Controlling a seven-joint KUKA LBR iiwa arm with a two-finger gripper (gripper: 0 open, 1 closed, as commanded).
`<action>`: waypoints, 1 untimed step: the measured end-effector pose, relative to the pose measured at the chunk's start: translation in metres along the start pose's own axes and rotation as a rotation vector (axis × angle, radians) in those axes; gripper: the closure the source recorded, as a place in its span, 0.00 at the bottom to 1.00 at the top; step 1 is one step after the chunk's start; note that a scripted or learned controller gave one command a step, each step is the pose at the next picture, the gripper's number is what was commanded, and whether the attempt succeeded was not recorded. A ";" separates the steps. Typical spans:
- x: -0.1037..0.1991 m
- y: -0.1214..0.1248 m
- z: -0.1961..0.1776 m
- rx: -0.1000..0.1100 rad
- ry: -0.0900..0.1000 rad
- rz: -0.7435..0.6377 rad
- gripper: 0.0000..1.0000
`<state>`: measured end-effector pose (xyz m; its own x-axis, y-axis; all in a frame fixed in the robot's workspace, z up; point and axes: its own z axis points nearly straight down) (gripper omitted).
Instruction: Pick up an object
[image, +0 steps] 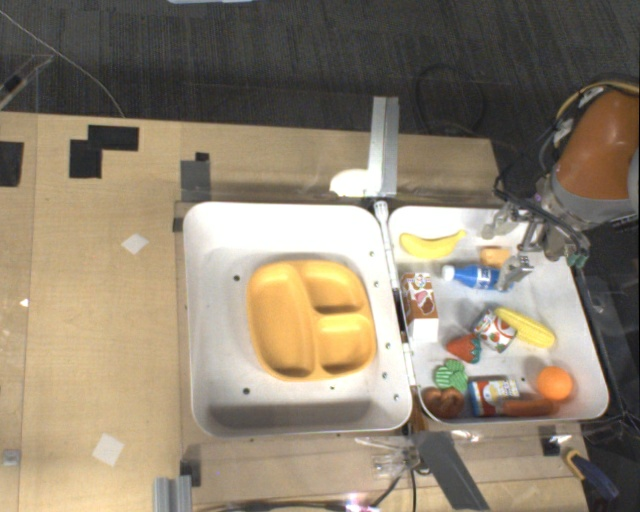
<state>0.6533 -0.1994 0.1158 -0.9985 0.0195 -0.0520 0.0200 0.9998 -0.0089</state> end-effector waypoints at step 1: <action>0.042 0.084 0.024 -0.007 0.040 0.166 0.00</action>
<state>0.6144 -0.1146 0.0891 -0.9827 0.1847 -0.0127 0.1846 0.9828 0.0032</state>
